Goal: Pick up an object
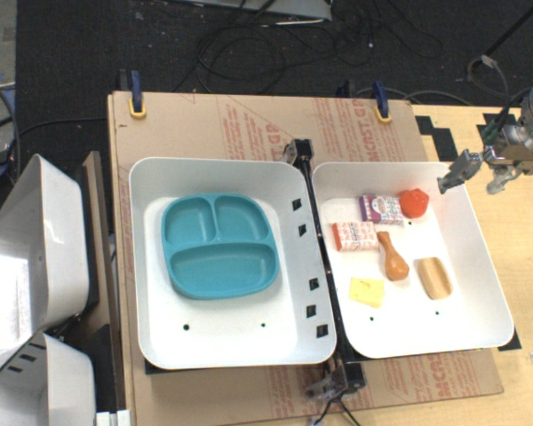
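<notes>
1. You had the gripper [476, 174] at the right edge of the view, above and just outside the upper right corner of the right bin [480, 327]. Its two fingers stood apart, with nothing between them.
2. You had no object chosen by contact yet. Every candidate lay in the right bin, well below and to the left of the gripper: a red ball-like piece [414, 203] near the top, a purple-labelled small box [380, 209] just beside it, a pink-and-white small box [354, 235] under that, a brown drumstick-shaped toy [393, 257], a tan bread-like block [433, 278], and a flat yellow square [367, 291].
3. The left bin [151, 327] held a teal divided plate [219, 244], set apart from the graspable items and far from the arm.
4. By my reading, you were in the approach step: the arm was poised at the rim, and no descent toward a target had started.
5. The next move called for you to carry the gripper left and down over one item, line the open fingers across its narrow side, and lower until they straddled it before closing.
6. The red piece sat closest to the gripper, but it touched or nearly touched the purple-labelled box, so a finger might have struck that neighbour. The tan block stood free on all sides and looked to me the cleaner choice.
</notes>
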You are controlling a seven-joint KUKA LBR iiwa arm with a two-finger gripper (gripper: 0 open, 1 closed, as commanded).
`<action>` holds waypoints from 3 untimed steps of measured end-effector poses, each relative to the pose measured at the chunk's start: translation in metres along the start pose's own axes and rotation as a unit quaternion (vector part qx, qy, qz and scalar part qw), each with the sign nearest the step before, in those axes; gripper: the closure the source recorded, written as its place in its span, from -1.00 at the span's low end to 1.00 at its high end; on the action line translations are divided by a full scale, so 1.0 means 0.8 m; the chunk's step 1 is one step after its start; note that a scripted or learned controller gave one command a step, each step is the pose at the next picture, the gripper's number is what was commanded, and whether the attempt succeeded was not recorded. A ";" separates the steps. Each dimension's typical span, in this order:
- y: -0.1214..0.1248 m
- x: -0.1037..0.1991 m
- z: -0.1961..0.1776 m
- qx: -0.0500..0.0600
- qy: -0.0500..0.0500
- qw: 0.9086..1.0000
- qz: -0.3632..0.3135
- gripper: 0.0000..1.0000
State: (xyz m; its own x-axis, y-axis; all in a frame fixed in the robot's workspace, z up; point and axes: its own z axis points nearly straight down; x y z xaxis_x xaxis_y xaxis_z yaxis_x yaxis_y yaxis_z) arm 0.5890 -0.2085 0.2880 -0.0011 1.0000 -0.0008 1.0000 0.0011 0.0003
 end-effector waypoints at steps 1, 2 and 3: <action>-0.008 -0.005 0.057 0.002 0.000 1.000 0.001 -1.00; -0.015 0.003 0.116 0.002 0.001 1.000 0.001 -1.00; -0.026 0.003 0.190 0.002 0.001 1.000 0.001 -1.00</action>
State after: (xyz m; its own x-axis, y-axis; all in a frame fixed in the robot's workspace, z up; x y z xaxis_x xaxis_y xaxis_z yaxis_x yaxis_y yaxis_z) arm 0.5679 -0.2064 0.1358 0.0015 1.0000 0.0010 1.0000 -0.0015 -0.0041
